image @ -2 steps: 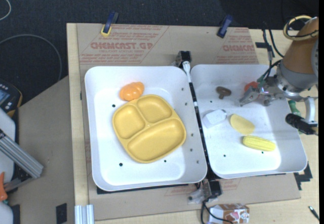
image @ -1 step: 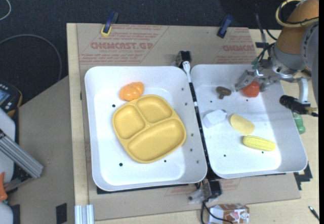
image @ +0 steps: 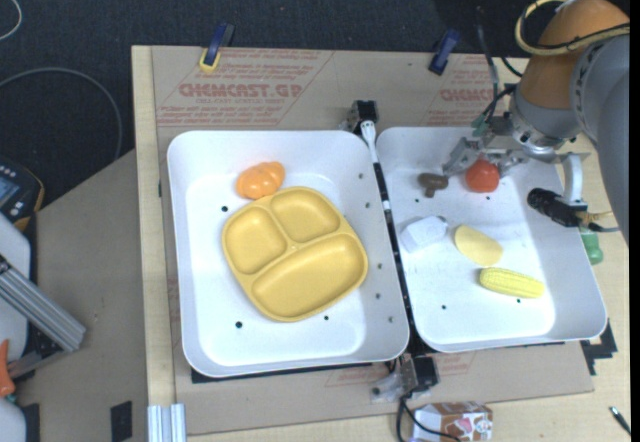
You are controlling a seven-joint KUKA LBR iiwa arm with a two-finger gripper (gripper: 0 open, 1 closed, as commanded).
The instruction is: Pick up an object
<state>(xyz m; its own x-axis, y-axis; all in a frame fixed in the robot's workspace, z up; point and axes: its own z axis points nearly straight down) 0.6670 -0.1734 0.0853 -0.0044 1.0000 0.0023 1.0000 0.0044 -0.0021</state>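
My gripper (image: 484, 160) hangs over the far part of the right bin (image: 560, 315), open, its grey fingers spread to either side of a small red ball-like object (image: 483, 177). The red object sits just below the fingertips on the bin floor, and I cannot tell whether they touch it. A small brown piece (image: 432, 184) lies just left of the gripper. Nearer the front lie a white lump (image: 424, 231), a pale yellow lemon-like object (image: 478, 245) and a yellow corn cob (image: 511, 282).
The left bin (image: 200, 330) holds a yellow divided plate (image: 293, 252) and an orange object (image: 260, 179) behind it. A green item (image: 592, 250) sits at the right bin's right rim. The arm's grey and orange wrist (image: 560, 60) stands above the right bin's far corner.
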